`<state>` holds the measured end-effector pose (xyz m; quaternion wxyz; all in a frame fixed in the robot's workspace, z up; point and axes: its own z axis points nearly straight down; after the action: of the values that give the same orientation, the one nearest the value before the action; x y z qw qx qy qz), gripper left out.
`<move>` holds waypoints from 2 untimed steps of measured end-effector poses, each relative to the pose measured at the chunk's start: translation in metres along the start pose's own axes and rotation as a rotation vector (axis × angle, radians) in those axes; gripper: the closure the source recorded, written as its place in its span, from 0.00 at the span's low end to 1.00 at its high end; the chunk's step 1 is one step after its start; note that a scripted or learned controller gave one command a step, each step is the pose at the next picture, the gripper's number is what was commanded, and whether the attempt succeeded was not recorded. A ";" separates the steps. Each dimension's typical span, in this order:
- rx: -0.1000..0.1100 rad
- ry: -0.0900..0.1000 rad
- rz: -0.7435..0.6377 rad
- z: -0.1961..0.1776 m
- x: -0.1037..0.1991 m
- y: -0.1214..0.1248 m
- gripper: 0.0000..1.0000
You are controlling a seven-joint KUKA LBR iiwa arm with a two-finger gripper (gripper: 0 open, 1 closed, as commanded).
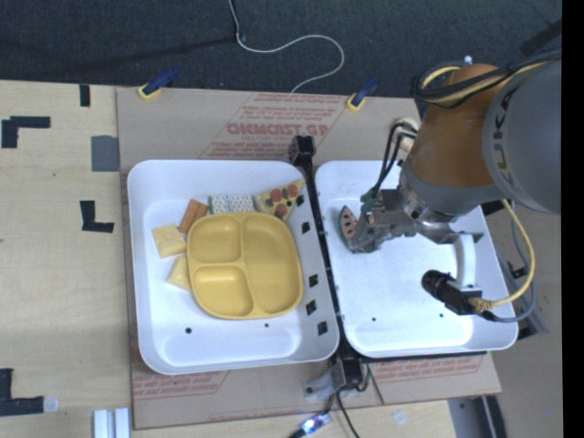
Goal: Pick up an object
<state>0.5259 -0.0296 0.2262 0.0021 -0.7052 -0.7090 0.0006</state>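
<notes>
Brown cardboard [274,126] covers the wooden bench under 2 shallow white plastic bins. Inside the left bin [155,336] lies a yellow 3-compartment plastic plate [245,265], with small toy food pieces [196,215] tucked beside and behind its upper-left edge. Over the right bin [401,331] the grey arm's gripper [362,235] sits low near the bin's upper-left corner, just beside a small reddish slice-shaped toy [349,221]. Whether the claw is spread or pinching cannot be told.
</notes>
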 end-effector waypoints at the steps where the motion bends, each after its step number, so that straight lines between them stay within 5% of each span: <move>1: 0.000 0.000 -0.002 -0.007 0.052 -0.012 1.00; 2: 0.001 -0.003 0.005 0.010 0.062 -0.019 1.00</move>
<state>0.5062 0.0320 0.2165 0.0015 -0.7068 -0.7074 0.0020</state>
